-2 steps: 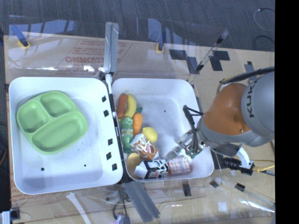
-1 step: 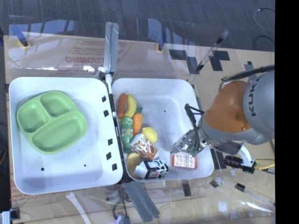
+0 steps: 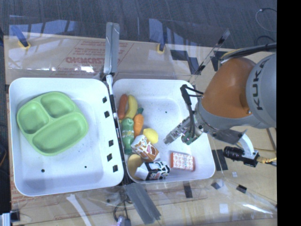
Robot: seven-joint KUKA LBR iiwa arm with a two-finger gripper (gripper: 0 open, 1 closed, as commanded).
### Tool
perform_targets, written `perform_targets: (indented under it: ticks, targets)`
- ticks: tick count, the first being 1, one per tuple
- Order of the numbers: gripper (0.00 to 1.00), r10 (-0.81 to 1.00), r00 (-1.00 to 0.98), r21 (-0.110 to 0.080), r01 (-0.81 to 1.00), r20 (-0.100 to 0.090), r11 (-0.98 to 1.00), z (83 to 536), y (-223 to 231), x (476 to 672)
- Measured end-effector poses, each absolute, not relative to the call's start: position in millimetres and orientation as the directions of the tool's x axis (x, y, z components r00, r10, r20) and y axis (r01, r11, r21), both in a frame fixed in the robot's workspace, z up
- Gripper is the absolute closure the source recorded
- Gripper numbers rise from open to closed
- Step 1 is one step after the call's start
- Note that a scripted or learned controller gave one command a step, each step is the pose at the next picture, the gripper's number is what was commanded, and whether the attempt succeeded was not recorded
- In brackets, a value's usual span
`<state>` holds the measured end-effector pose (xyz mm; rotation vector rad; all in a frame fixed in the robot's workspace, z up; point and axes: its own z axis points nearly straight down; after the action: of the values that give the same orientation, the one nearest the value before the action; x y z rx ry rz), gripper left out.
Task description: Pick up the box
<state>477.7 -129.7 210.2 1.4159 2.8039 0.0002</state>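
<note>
Task thing: the box [image 3: 181,161] is lying flat in the lower right of the right bin [image 3: 165,89], its red face up, just right of a black and white carton [image 3: 154,170].

Pincer: the pincer [image 3: 178,134] is hanging over the middle right of the right bin, just above the box in the frame and apart from it; its fingers are standing apart with nothing between them.

Arm: the arm [image 3: 235,95] is reaching in from the right of the frame, its orange band showing large above the wrist, so the pincer is slanting down and left toward the bin floor.

Why so placed: the toys are crowding the left wall of the right bin, probably having been tipped in loose; the box is sitting a little clear of them, which I judge is leaving room for fingers on either side.

Other things: a banana [image 3: 131,105], a carrot [image 3: 138,123], a lemon [image 3: 150,135] and a printed pouch [image 3: 145,148] are piling from the upper left down toward the carton.

Left bin: the left bin [image 3: 56,182] is holding a green divided plate [image 3: 51,122] in its upper left.

Surface: the worktop [image 3: 61,55] is showing pale wood under clear sheeting, with red lettering at the upper left and dark tape marks near the bins.

Room: dark grey carpet is running across the top of the frame, and a cable is lying on the right.

Step in hand: I judge the pincer is lining up over the box and is not yet gripping.
</note>
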Motion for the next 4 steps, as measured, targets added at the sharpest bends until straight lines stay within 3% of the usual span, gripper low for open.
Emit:
perform_targets:
  ticks: [1,2,3,4]
  targets:
    - [0.00,0.805,-0.593,0.000,0.805,0.000,0.593,210,-130,477.6]
    - [0.00,0.843,-0.537,-0.002,0.843,0.002,0.537,138,-207,475.9]
    - [0.00,0.666,-0.746,-0.001,0.666,0.003,0.746,126,-209,477.0]
    - [0.00,0.608,-0.794,0.000,0.608,-0.001,0.794,93,-209,478.1]
